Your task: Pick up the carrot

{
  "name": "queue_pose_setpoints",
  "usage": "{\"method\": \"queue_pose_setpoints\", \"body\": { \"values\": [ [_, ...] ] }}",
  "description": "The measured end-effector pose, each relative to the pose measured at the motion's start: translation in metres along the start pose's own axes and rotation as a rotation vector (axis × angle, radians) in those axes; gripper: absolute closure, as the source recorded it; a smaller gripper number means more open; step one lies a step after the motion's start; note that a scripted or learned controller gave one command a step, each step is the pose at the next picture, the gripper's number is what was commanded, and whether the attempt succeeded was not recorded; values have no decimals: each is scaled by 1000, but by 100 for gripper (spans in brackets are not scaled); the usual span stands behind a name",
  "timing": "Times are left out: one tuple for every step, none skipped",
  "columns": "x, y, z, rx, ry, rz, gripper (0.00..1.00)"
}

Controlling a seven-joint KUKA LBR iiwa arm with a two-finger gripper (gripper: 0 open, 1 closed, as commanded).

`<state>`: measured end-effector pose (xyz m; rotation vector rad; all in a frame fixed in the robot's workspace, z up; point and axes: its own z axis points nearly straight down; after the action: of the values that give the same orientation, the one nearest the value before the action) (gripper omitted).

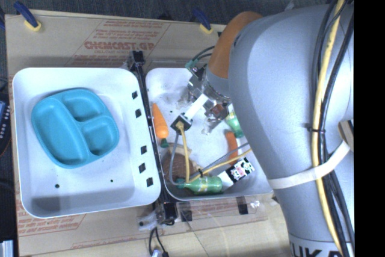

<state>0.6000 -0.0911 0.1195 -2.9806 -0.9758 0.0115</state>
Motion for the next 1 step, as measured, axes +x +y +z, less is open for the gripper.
{"method": "queue_pose_setpoints", "body": {
  "values": [
    [-52,-39,30,6,-4,99,0]
  ]
}}
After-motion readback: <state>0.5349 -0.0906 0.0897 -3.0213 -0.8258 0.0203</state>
